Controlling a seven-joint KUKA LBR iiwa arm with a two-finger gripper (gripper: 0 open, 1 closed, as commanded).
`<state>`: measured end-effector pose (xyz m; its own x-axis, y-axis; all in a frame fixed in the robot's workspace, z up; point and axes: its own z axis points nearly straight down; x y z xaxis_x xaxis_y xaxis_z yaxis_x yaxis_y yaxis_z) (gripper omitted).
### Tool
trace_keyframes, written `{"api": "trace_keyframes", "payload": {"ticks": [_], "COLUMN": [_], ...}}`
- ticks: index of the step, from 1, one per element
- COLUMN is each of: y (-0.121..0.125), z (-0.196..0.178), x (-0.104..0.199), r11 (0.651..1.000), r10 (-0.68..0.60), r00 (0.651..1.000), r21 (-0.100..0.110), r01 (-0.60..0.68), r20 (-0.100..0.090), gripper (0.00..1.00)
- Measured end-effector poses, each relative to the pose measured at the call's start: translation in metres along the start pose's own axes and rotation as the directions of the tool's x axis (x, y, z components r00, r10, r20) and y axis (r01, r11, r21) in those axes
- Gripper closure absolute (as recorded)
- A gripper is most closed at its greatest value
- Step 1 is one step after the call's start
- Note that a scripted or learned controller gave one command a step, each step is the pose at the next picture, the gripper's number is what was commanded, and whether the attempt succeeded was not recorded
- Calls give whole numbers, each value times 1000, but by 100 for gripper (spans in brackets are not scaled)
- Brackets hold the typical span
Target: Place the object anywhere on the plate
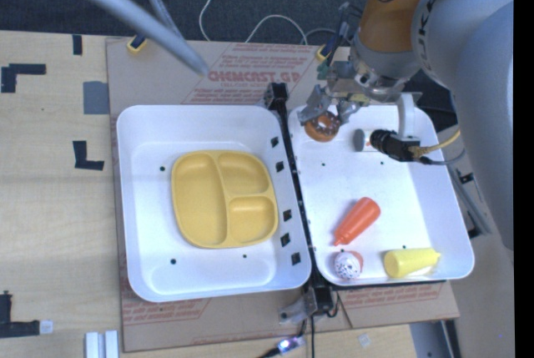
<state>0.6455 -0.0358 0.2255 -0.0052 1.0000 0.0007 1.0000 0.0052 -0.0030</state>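
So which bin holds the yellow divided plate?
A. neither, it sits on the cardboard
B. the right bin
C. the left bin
C: the yellow plate lies in the left bin, while the orange carrot and the yellow block lie in the right bin.

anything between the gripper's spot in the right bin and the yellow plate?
Only the raised divider with black clips, where the two bins meet. The gripper is at a small brown object in the right bin; the yellow plate lies beyond it in the left bin.

Gripper (327, 116) seemingly grips donut (321, 128); yellow plate (224, 198) bare
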Motion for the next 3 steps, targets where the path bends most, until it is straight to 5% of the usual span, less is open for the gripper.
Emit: {"api": "trace_keyframes", "payload": {"ticks": [3], "y": [-6], "z": [2], "x": [175], "r11": [1000], "r10": [-1], "r00": [1000], "r21": [-2], "r01": [1], "r20": [0], "gripper": [100]}}
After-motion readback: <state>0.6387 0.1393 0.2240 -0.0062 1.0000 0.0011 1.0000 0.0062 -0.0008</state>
